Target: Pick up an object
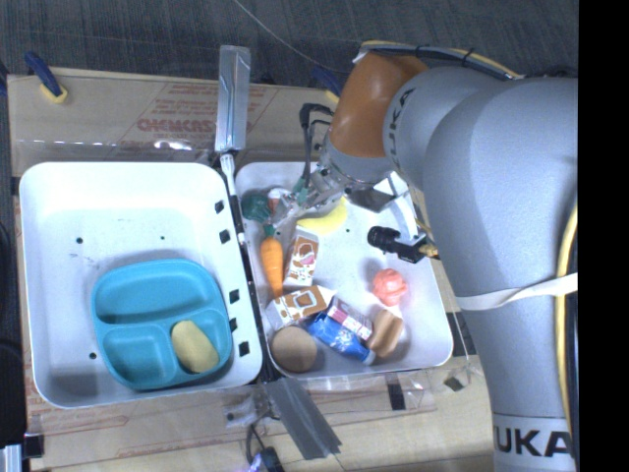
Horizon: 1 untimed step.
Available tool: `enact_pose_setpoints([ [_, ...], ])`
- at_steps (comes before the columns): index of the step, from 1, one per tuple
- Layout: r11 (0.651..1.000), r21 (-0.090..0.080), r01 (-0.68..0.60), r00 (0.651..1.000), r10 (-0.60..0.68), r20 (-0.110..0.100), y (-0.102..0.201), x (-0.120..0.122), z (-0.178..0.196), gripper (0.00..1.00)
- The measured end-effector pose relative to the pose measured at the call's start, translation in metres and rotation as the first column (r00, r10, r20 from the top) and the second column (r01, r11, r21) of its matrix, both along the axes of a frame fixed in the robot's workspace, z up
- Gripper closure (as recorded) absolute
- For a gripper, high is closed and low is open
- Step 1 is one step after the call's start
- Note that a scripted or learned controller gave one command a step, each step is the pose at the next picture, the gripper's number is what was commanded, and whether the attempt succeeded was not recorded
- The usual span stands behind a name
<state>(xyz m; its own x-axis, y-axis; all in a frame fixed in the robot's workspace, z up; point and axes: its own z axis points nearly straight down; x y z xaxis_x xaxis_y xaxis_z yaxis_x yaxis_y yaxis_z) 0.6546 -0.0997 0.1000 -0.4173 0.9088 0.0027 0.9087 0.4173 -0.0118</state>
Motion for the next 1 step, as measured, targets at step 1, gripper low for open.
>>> enact_pose_setpoints([
  [1,1.000,0.000,0.000,1.000,0.000,0.000,0.0001,-0.0001,-0.0002,0.00],
])
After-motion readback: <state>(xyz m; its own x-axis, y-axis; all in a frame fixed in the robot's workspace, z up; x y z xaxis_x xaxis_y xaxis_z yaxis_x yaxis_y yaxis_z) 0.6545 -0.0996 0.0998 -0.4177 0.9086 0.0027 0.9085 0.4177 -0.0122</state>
